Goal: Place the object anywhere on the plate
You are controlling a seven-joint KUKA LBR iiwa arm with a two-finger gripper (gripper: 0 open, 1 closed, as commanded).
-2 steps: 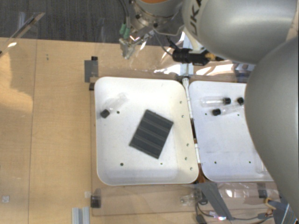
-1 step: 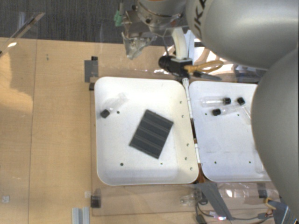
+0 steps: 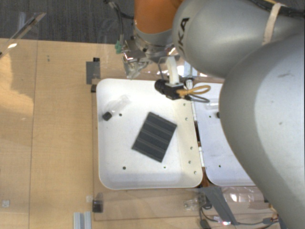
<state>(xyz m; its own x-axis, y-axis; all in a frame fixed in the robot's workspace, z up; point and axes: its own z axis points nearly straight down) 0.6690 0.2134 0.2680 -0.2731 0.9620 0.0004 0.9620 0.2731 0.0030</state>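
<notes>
Two shallow white bins, a left bin (image 3: 119, 168) and a right bin (image 3: 214, 149); one dark ribbed plate (image 3: 154, 136); one small black object (image 3: 106, 115).

A robotics lab: a grey industrial arm (image 3: 248, 56) over a pale wooden worktop (image 3: 47, 128) bearing a white bin (image 3: 114, 149) and its neighbour (image 3: 214, 144), loose cables (image 3: 209, 214), dark carpet (image 3: 62, 8).
</notes>
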